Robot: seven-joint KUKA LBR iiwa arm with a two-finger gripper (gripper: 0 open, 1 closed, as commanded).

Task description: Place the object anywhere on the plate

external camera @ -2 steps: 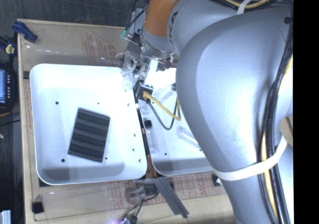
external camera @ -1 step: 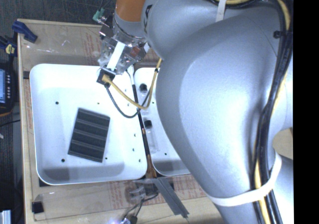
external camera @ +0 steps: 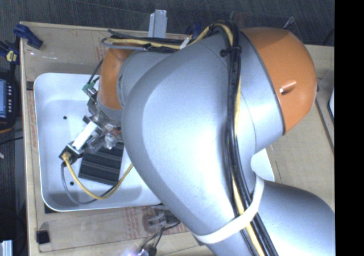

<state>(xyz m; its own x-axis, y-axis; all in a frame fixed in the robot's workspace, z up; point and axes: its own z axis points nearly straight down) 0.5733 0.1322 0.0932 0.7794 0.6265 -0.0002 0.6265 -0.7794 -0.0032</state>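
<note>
My gripper hangs low inside the left white bin, near its front middle. It looks like a dark ribbed block with a white part at its left and a yellow cable looping beneath it. The grey arm with its orange band crosses the view from the right. It hides the right side of this bin and nearly all of the bin beside it.
The left bin's floor is bare white at its left and back. A wooden bench edge frames the bin. Blue clamps sit at the bench's back left corner, and a small grey post stands at the back.
</note>
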